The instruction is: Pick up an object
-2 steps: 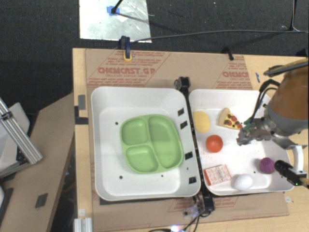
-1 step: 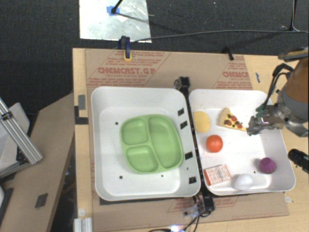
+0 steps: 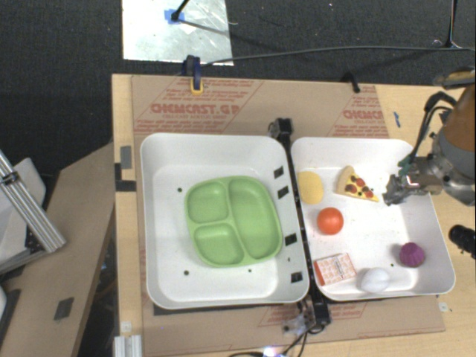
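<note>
The right bin point(image 3: 372, 149) holds several small toys: a yellow lemon-like piece point(image 3: 311, 187), a pizza slice point(image 3: 356, 184), a red tomato point(image 3: 330, 220), a purple ball point(image 3: 412, 254), a white egg-like object point(image 3: 374, 279) and a small red-and-white packet point(image 3: 335, 268). My gripper point(image 3: 395, 192) hangs over the right side of that bin, just right of the pizza slice, with nothing visible between its fingers. Whether the fingers are open or shut is unclear from this angle.
The left bin point(image 3: 160, 199) carries a green divided plate point(image 3: 232, 221). A black divider clip strip point(image 3: 290, 199) runs between the two bins. The grey arm point(image 3: 454, 155) enters from the right edge above the bench.
</note>
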### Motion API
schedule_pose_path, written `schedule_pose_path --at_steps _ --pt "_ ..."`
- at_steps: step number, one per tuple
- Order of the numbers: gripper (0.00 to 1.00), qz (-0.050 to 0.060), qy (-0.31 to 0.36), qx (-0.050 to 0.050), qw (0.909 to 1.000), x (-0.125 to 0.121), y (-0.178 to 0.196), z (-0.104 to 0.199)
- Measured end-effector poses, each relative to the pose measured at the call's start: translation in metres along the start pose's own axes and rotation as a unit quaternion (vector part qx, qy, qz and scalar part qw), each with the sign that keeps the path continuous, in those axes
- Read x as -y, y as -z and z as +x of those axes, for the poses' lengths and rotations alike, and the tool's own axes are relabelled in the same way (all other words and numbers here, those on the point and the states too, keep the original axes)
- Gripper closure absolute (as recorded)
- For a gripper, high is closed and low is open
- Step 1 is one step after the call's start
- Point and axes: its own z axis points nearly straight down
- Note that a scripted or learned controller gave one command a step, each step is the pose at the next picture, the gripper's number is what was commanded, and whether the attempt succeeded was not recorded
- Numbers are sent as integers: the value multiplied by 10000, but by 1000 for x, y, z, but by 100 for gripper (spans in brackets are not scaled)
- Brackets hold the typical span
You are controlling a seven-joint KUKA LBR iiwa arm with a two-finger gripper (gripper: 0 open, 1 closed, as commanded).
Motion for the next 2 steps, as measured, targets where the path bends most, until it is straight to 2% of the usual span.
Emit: schedule_pose_path --at_steps 1,2 --pt "100 4 26 -13 10000 -25 0 53" --pt "100 17 27 -17 10000 -31 -8 110"
